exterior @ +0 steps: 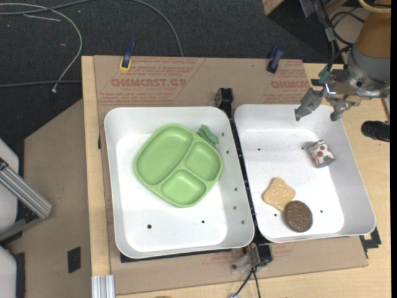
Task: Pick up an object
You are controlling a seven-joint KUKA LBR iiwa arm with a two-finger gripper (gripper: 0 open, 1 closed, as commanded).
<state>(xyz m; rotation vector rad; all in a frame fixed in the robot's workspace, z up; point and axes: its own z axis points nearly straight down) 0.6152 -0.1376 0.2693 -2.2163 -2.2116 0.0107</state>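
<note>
My gripper [322,107] hangs over the far edge of the right bin [350,166], its two fingers spread apart with nothing between them. Below it in that bin lies a small white packet with red print [321,153]. Nearer the front are a tan toast-shaped piece [278,192] and a round brown cookie [298,216], touching each other. The left bin [124,185] holds a green divided plate [179,164] with a small green item [208,135] at its far right rim.
Both bins rest on a cardboard sheet [186,73] held by blue clamps [127,53] at the back. A black bracket [224,98] sits between the bins at the far edge. Cables trail across the dark floor behind.
</note>
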